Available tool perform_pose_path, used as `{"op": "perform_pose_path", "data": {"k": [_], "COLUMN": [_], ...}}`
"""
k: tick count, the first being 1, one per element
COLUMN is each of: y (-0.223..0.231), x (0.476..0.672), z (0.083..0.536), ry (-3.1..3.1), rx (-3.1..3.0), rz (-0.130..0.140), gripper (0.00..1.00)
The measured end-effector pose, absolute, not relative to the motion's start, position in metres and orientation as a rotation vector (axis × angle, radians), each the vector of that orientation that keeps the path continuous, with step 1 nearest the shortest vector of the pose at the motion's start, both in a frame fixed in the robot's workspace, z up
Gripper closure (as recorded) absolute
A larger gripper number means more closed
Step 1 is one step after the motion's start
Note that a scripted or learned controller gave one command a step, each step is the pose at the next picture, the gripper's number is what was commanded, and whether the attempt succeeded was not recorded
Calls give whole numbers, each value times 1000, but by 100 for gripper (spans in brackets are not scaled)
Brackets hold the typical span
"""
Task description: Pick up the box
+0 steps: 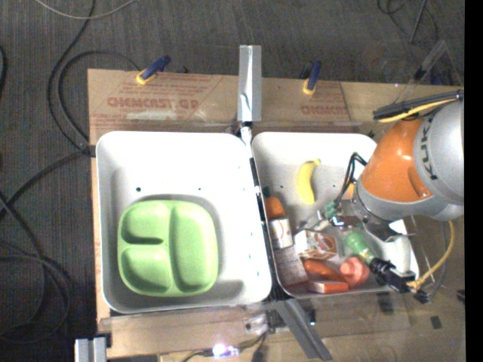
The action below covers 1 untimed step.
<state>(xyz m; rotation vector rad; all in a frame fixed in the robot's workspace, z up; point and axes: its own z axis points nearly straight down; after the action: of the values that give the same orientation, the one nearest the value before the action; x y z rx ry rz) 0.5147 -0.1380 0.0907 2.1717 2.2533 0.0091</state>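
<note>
A flat orange and white box [329, 286] lies at the front edge of the right bin [332, 143], among other items. My gripper [333, 216] hangs low over the middle of that bin, below the orange wrist band [392, 173]. It is above a printed packet [323, 243] and some way behind the box. Nothing can be seen held in it.
Also in the right bin are a yellow banana [306, 181], a bottle with an orange cap [278, 223] by the left wall, a green bottle [358, 244] and a red object [353, 270]. The left bin [151, 148] holds a green divided tray [169, 246].
</note>
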Motion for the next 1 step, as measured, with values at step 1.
{"op": "perform_pose_path", "data": {"k": [1], "y": [-83], "x": [558], "z": [183], "ry": [1836], "rx": [2551], "rz": [-6], "gripper": [0]}}
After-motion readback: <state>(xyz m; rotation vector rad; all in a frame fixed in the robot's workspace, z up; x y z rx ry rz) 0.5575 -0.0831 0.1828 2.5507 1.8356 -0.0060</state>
